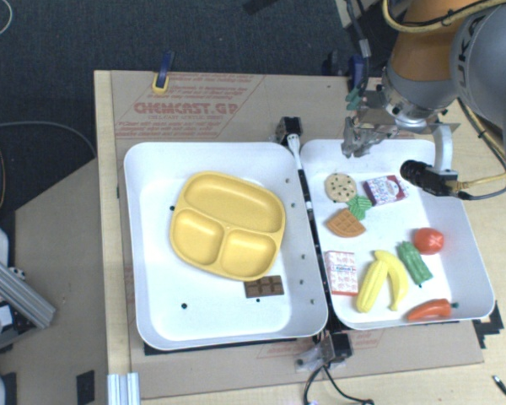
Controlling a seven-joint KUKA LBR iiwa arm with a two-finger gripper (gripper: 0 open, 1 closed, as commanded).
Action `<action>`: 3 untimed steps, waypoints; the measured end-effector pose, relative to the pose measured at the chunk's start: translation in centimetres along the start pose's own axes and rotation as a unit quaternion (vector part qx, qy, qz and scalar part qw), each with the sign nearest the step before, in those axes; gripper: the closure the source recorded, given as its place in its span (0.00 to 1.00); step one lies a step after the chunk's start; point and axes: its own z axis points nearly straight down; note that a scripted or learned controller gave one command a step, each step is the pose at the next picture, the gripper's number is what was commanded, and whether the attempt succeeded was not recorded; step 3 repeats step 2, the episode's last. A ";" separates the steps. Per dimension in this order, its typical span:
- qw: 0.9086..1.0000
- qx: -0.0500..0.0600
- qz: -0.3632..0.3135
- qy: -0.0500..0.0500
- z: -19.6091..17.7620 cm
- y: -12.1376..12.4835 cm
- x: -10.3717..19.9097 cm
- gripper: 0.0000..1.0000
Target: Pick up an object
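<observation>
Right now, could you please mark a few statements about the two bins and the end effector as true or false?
1. The yellow divided tray lies in the left bin. True.
2. The end effector holds the cookie. False: it hovers over the right bin's far edge with nothing between its fingers.
3. The bananas lie in the right bin. True.
4. The chocolate bar sits inside the tray. False: it lies on the bin floor beside it.
5. The tomato is in the left bin. False: the right.
</observation>
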 end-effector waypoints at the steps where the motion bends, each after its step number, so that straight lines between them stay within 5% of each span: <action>1: 1.000 0.000 0.001 0.000 -0.2 -1.3 2.9 1.00; 3: 1.000 -0.002 0.001 -0.001 -0.1 -0.1 3.9 1.00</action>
